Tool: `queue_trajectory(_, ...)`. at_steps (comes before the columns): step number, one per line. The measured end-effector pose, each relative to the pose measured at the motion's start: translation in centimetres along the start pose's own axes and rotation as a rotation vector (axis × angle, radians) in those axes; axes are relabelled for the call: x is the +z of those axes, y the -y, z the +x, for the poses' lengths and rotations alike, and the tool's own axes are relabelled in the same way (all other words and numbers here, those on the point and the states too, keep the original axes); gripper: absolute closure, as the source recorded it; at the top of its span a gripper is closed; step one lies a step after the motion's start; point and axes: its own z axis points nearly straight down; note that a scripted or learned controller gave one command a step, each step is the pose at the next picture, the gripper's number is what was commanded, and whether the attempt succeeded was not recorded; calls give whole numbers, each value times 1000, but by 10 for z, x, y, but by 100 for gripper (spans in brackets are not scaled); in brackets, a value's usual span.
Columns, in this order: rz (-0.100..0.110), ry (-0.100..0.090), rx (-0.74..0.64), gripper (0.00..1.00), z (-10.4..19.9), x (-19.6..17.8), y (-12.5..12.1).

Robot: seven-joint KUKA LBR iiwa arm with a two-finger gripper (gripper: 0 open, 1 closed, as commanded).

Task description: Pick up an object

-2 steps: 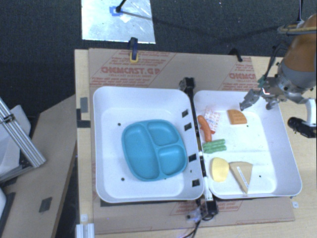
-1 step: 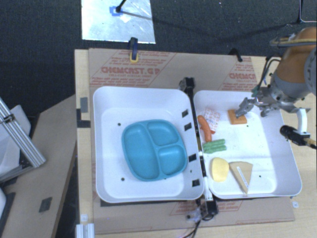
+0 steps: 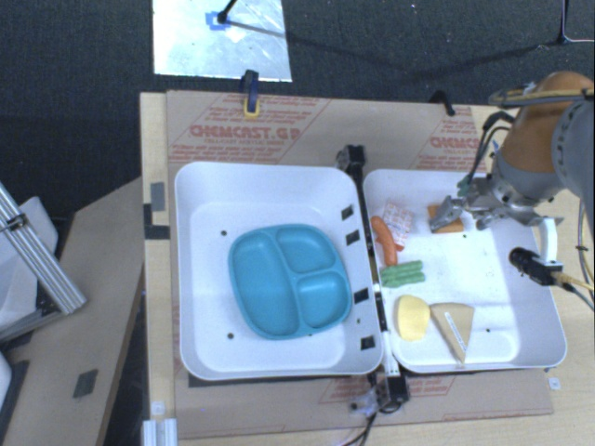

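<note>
Two shallow white bins sitting side by side: left bin (image 3: 200, 249) cradling a glossy blue divided plate (image 3: 288, 280); right bin (image 3: 539, 333) carrying a carrot (image 3: 384, 234), green beans (image 3: 402, 273), yellow lump (image 3: 413, 316), tan wedge (image 3: 453, 326). Hand (image 3: 453, 212) resting against an orange piece (image 3: 441, 217); grip impossible to tell.

A blue compartment plate (image 3: 286, 280) is seen in the left white bin (image 3: 200, 193); at twelve o'clock, a yellow clamp (image 3: 251, 96) is fixed.
</note>
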Motion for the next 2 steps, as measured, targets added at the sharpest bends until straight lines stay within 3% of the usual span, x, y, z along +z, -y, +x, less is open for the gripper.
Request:
queue_trajectory(1,-5,1,-1,100,0,-13,-1)
queue_trajectory(2,-6,1,-2,100,4,-59,-7)
